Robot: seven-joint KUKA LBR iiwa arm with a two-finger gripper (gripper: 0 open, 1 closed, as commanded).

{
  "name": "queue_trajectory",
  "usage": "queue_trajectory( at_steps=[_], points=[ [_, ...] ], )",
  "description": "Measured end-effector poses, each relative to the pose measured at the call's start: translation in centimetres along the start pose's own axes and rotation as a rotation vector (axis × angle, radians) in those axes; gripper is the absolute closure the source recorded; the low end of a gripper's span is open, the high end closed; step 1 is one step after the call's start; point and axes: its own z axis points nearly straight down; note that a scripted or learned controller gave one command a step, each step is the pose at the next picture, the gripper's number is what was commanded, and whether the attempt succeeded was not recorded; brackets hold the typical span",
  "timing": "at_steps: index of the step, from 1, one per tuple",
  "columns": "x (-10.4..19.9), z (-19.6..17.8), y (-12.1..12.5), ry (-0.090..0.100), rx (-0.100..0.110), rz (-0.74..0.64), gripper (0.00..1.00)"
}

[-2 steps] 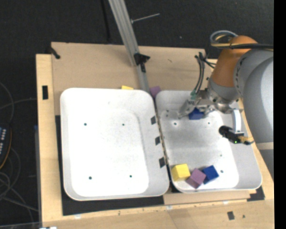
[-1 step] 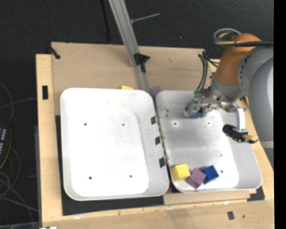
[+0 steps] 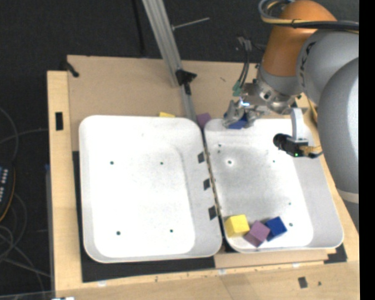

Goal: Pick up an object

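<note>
My gripper hangs over the far rim of the right bin, near its left corner. A small blue block shows between the fingertips, and the gripper is shut on it. At the near edge of the same bin lie a yellow cube, a purple cube and a second blue cube, touching in a row.
The left bin lies beside the right one. Behind the bins on the bench sit a yellow block and a purple block. A slanted metal pole rises at the back. The arm's grey body covers the right side.
</note>
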Motion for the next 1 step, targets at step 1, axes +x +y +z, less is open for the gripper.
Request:
queue_trajectory(
  at_steps=[1],
  points=[
    [7.99, 0.57, -3.54, 0.003, 0.011, 0.0, 1.0]
  ],
)
